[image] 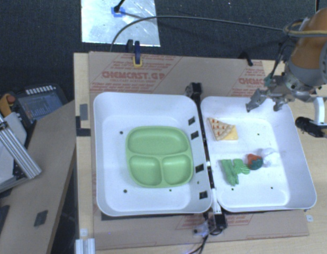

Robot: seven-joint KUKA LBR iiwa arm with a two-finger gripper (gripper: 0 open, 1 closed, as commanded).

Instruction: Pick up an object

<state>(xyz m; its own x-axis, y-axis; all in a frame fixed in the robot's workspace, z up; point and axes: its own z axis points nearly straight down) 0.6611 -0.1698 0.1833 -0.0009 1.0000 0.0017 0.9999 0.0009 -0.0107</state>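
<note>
The right white bin (290, 192) holds a yellow sandwich wedge with a red-dotted crust (222, 129) near its upper left. Lower down lie a green leafy toy (233, 170), a red and teal piece (254, 161) and a small white piece (267, 154). My gripper (265, 103) hangs over the bin's far right corner, above and to the right of the wedge. Its two fingers are spread wide with nothing between them.
The left white bin (108, 110) holds a green three-compartment plate (156, 155). A black divider strip (198, 136) runs between the bins. A control pendant (39, 103) and a metal rail (15, 147) lie on the side table at left.
</note>
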